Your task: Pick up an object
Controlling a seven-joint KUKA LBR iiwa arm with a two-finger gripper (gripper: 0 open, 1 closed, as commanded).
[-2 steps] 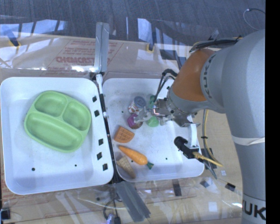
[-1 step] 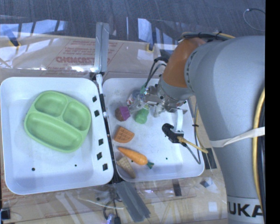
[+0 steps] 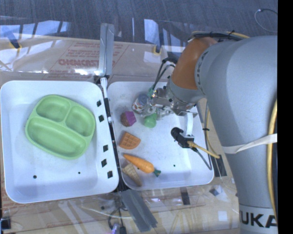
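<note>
Gripper low in the right bin, over small toys.

A green toy lies in the upper middle of the right bin, just under the gripper, with a grey-blue toy to its upper left; whether the gripper is open, closed or gripping anything cannot be told. A purple toy sits just left of the green one. Below them lie a waffle, a carrot and a tan cone at the bin's lower left corner. The arm fills the frame's right side. The left bin bears a green divided plate. Both bins rest on a bench of brown board with red print under glossy clear sheeting, and a metal strip runs up from the gap between them. Dark grey carpet spans the top of the frame.
</note>
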